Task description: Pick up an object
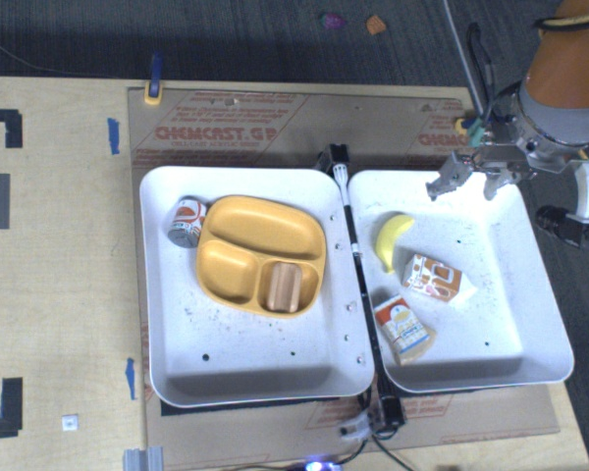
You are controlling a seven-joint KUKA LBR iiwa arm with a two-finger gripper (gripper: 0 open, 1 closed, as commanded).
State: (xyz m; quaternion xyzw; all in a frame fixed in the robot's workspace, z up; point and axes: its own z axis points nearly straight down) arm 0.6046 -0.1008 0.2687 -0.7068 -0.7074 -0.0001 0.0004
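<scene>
Your gripper (469, 179) hung at the upper right of the frame, over the far rim of the right bin (540, 302), with its two fingers spread apart and nothing between them. You were at the approach step: no object had been picked up yet.

In the right bin lay three candidates: a yellow banana (391, 237) near the bin's upper left, a small orange-and-white carton (432, 279) just below and right of it, and a second carton (404, 328) lower still, near the divider between the bins. The left bin (167, 351) held a yellow divided tray (257, 247) with a brown block (283, 287) in one compartment, and a can (186, 222) just beside the tray's upper left.

Your next move, as I judged it, called for travelling down and left over the banana, the nearest item, then descending with fingers wide enough to straddle it.
</scene>
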